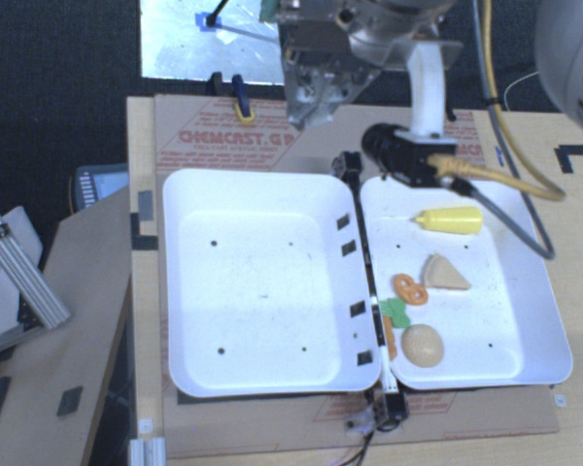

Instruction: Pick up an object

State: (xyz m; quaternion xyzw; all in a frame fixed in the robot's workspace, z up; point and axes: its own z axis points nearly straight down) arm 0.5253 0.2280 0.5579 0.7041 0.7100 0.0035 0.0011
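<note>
Open floor spans the left bin [257, 284], while the right bin [525, 304] is crowded by a yellow bottle [451, 221], wedge [446, 274], pretzel [409, 289] and round bun [423, 345].

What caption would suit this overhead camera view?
Robot gripper poised above two white bins, toy foods in the right one.

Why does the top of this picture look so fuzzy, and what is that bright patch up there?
In the camera view the gripper sits close to the lens, so it looks soft and blurred, while the yellow bottle and other bits in the right bin are sharper. The bright sheet at top left glares under the light; both white bins look evenly lit, with faint shadows.
</note>
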